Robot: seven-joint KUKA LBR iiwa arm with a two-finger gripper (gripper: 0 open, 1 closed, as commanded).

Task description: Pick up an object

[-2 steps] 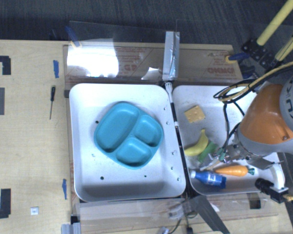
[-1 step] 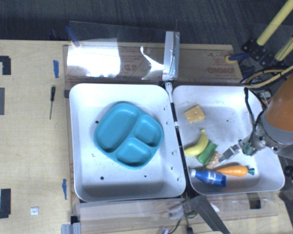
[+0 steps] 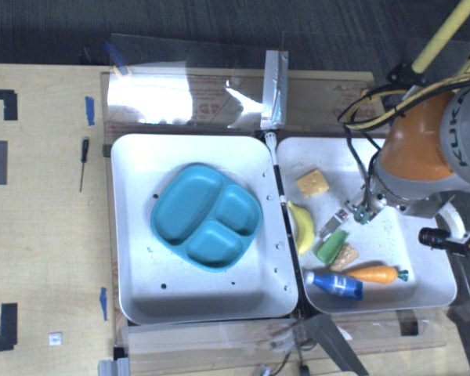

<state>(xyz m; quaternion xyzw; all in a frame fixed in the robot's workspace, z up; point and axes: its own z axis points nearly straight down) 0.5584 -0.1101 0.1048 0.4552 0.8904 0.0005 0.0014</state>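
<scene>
The arm (image 3: 423, 143) reaches in over the right bin (image 3: 435, 284), and its hand (image 3: 346, 218) hangs low among the things heaped at that bin's left side. Whether the hand is apart or together I cannot tell; the metal parts blur into one another. Nothing visibly sits in its hold, so the pick looks not yet done. Just under the hand lies a green piece (image 3: 330, 246), with a banana (image 3: 301, 227) to its left along the bin wall, a yellow block (image 3: 312, 182) above, and a carrot (image 3: 374, 273) and a blue bottle (image 3: 336, 285) below. The green piece seems the likely target. Closing on it and lifting clear remain. The left bin (image 3: 133, 210) bears a blue tray (image 3: 207, 215), well apart from the hand.
</scene>
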